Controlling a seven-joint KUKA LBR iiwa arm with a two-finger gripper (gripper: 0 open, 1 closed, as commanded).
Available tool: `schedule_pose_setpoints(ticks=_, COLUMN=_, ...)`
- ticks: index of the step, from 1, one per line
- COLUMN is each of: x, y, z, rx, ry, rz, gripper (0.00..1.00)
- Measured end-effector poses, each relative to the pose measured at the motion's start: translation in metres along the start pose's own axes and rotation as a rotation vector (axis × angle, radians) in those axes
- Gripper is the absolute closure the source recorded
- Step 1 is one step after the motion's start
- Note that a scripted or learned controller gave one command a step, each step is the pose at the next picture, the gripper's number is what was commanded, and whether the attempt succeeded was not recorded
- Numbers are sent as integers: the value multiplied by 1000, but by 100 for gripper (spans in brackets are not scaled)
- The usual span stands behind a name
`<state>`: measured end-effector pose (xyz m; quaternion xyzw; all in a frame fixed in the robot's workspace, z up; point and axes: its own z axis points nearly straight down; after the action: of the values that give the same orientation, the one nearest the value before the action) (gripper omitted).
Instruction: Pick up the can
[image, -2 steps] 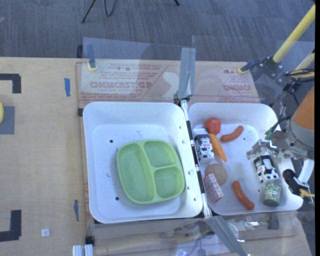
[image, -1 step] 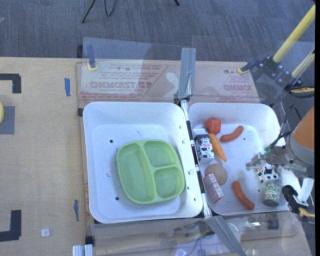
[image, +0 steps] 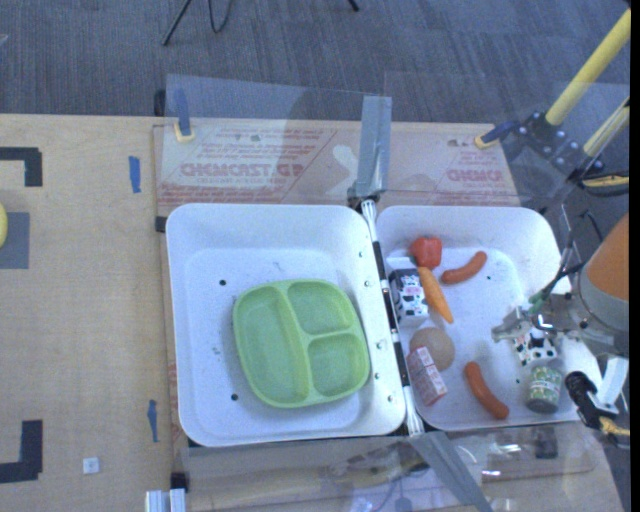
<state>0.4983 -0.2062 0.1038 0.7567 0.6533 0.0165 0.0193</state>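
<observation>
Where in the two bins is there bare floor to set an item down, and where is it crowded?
Left bin: bare floor all around the green tray. Right bin: a bare patch between the upper sausage, carrot and lower sausage. Crowded along the divider and around the tool and can.

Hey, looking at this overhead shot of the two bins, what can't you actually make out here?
- Gripper: small and tangled with cables in the camera view; whether its fingers are open or shut is unreadable.
- Can: its label is too small to read, and its contact with the gripper is unclear.
- Arm: cut off by the right edge.
- Red packet: print too small to read.
- Cow-patterned item: partly tucked against the right bin wall.
</observation>
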Motion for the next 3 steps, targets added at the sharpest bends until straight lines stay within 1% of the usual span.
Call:
schedule_pose_setpoints(ticks=1, x=7, y=-17, z=-62, rx=50, ry=-3, rz=116, gripper=0)
schedule_pose_setpoints(ticks=2, x=2, y=47, z=-14, rx=53, ry=6, rz=-19, gripper=0)
schedule_pose_setpoints(ticks=3, x=4, y=-4, z=0, rx=0, ry=-9, rz=119, gripper=0)
